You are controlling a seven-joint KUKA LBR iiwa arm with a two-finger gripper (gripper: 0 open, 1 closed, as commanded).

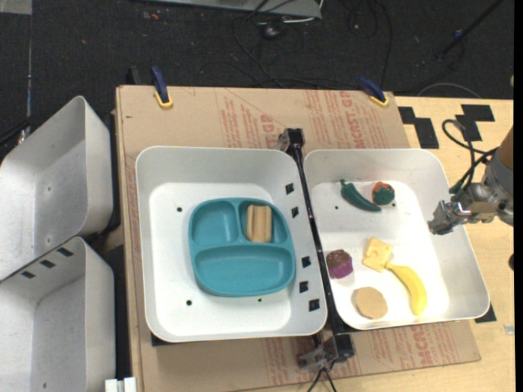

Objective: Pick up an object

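the gripper (442, 219) hovers at the right bin's (425, 166) right rim, grip state unclear; the banana (410, 287) lies just down-left of it, long axis running diagonally

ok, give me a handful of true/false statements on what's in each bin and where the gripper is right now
1. The teal tray sits in the left bin. True.
2. The tray holds a banana. False: a tan bread-like piece lies in its upper right compartment; the banana is in the right bin.
3. The green pepper and the red fruit lie near the right bin's far wall. True.
4. The gripper hangs over the left bin. False: it is at the right bin's right wall.
5. The purple piece is stacked on the cheese wedge. False: they lie side by side, apart.
6. A round tan cookie lies near the right bin's near edge. True.
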